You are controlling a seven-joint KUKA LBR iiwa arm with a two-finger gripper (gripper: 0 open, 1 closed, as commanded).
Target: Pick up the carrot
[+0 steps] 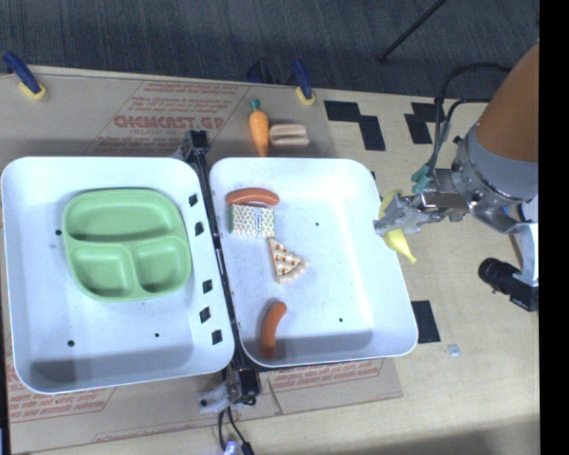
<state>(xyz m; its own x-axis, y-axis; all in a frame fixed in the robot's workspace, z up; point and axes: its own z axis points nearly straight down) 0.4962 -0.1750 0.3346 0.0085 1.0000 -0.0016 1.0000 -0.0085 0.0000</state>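
Carrot (258, 131) lies untouched on the surface (474, 368) just beyond the right bin (360, 335). End effector (403, 218) hovers well apart; I cannot tell its opening. Everything remains.

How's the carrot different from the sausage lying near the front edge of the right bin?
The carrot lies on the bench behind the right bin; the front sausage lies inside that bin. The carrot is bright orange with a green top; the front sausage is a darker orange-red, with no top. The carrot tapers; the front sausage has rounded ends. Both are long, narrow toy foods lying roughly front to back.
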